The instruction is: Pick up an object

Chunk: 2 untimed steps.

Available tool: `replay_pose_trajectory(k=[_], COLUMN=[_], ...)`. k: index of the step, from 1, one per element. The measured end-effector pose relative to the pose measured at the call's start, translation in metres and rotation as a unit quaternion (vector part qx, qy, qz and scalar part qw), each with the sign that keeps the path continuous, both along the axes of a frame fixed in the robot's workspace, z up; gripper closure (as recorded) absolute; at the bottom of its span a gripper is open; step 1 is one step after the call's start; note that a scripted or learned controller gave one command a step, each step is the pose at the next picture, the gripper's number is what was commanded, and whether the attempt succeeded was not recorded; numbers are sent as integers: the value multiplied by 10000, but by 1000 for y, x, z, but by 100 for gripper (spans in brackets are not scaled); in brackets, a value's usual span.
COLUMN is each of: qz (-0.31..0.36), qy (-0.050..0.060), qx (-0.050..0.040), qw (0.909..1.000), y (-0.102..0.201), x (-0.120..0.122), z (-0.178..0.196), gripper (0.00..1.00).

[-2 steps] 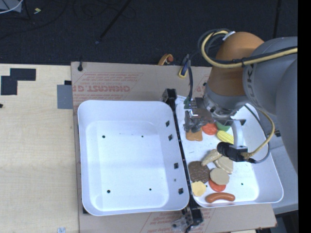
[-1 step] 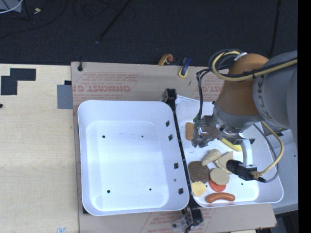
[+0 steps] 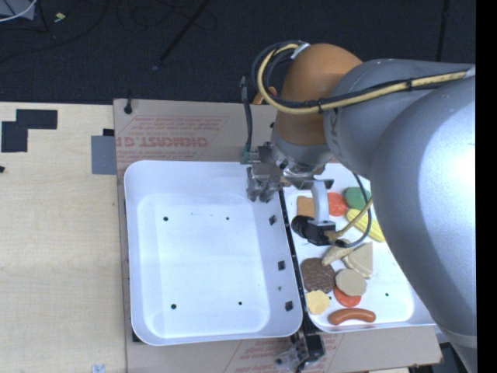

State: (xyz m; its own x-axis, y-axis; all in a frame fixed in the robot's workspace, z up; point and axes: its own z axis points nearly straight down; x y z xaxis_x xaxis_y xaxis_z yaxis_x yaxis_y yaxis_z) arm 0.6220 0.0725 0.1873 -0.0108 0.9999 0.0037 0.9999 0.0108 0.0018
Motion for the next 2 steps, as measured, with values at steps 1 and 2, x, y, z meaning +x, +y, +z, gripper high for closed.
replay_pose_trajectory(k=[1,2], qz=[-27,-30], qy=[-75,-69], qx=[-1,-1], qw=[10000,10000], y=[35,65], x=[20,22], z=[188,354], gripper=[100,100])
